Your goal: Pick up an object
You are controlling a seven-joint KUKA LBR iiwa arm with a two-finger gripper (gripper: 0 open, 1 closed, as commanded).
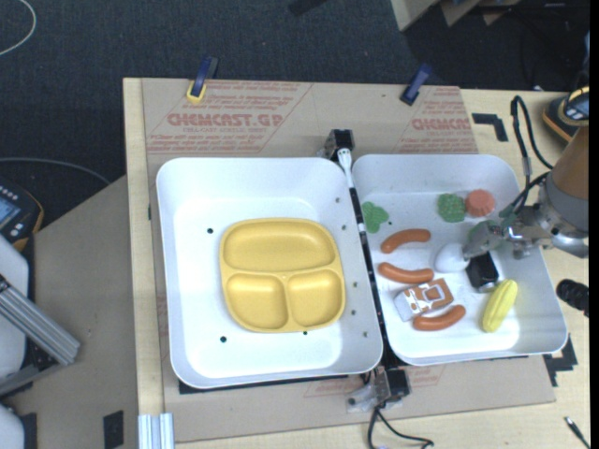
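The right bin (533, 340) holds several toy foods. There are three sausages (405, 240) (405, 273) (439, 319), a brown and white packet (428, 297) and a yellow corn cob (499, 305). Further back lie a green piece (374, 216), another green piece (452, 207) and a red-orange piece (480, 201). A small white object (449, 255) sits near the bin's middle. My gripper (480, 241) is low over the right part of this bin, just right of the white object and below the red-orange piece.
A yellow divided plate (281, 274) lies in the middle of the left bin (187, 195). The arm (571, 195) comes in over the right bin's right rim. Clamps (199, 80) (416, 84) hold the cardboard at the back.
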